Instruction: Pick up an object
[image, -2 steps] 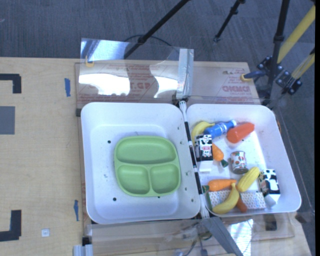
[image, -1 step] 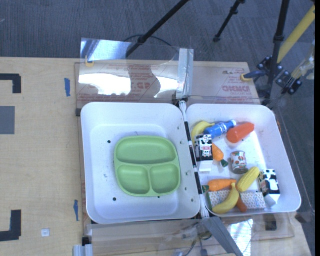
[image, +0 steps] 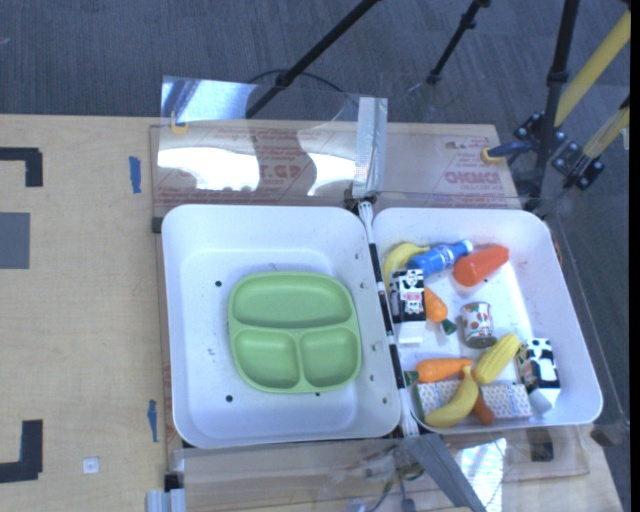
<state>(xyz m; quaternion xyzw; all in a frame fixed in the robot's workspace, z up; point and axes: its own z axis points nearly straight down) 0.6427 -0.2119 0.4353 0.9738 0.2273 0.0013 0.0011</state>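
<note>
The right bin (image: 555, 262) holds several small toy foods. A blue bottle (image: 440, 256) lies near its far edge beside a yellow banana (image: 400, 257) and a red-orange pepper (image: 481, 263). A black-and-white carton (image: 409, 296) stands by the bin's left wall with a small carrot (image: 436, 307) next to it. A little can (image: 477, 321) sits mid-bin. At the near edge lie an orange carrot (image: 441, 370), two yellow bananas (image: 497, 358) (image: 452, 404), a patterned packet (image: 505, 402) and a second cow-print carton (image: 540, 365).
The left bin (image: 190, 250) carries a green three-compartment plate (image: 296, 331). A clear plastic screen (image: 260, 150) stands behind the bins. Tripod legs and a yellow pole (image: 590, 65) rise at the back right. The wooden bench (image: 70, 300) stretches to the left.
</note>
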